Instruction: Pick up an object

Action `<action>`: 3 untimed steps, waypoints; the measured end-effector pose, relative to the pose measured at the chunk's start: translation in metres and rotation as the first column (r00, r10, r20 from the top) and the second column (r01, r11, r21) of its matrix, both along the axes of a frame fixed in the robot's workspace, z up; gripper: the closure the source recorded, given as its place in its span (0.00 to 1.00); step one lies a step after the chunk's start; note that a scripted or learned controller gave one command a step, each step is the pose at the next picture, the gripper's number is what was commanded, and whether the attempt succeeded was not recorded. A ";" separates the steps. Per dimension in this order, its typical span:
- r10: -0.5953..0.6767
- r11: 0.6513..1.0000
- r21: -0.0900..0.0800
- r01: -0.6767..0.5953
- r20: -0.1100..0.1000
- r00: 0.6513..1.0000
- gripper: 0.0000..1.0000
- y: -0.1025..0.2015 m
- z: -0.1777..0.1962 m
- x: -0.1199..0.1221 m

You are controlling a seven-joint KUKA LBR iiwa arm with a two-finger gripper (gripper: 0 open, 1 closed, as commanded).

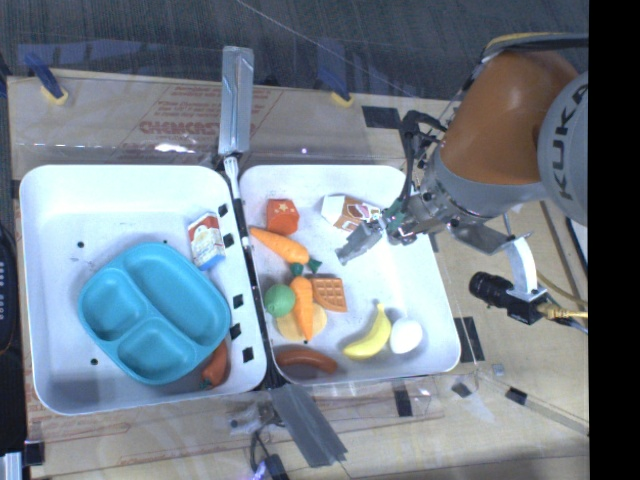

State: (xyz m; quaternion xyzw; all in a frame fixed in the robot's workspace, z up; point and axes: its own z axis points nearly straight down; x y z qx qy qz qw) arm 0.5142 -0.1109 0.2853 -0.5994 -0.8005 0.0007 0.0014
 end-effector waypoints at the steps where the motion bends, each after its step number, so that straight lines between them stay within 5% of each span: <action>1: -0.025 1.000 0.000 0.025 -0.005 1.000 0.00 0.043 -0.097 -0.024; 2: -0.027 1.000 -0.001 0.027 -0.001 1.000 0.00 0.042 -0.095 -0.023; 3: -0.186 0.982 0.001 0.186 0.012 0.982 0.00 0.010 -0.186 -0.007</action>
